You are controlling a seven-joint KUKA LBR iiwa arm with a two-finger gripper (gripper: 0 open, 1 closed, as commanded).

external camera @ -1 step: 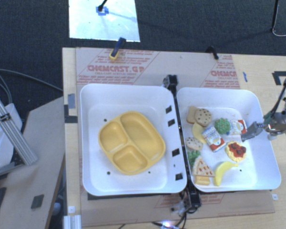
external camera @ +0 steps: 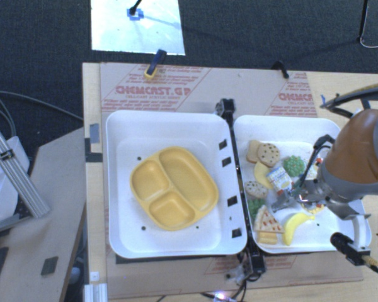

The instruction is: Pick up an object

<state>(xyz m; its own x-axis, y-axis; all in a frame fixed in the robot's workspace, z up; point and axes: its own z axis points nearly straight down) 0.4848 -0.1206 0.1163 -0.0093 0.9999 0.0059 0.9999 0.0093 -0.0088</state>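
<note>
The right bin (external camera: 283, 123) holds a heap of toy food: two cookies (external camera: 263, 151), a green broccoli piece (external camera: 294, 165), a small wrapped packet (external camera: 279, 177), a yellow piece (external camera: 262, 175), a sandwich wedge (external camera: 265, 223) and a banana (external camera: 295, 224). My gripper (external camera: 291, 197) hangs low over the middle of that heap, just right of the packet and above the banana. The arm's orange band (external camera: 359, 150) and grey wrist cover the bin's right side.
The left bin (external camera: 123, 168) carries a yellow three-compartment plate (external camera: 173, 187). A black clip strip (external camera: 234, 168) runs between the bins. Cables (external camera: 356, 99) hang off the arm at the right. A metal frame (external camera: 9, 162) stands at the left.
</note>
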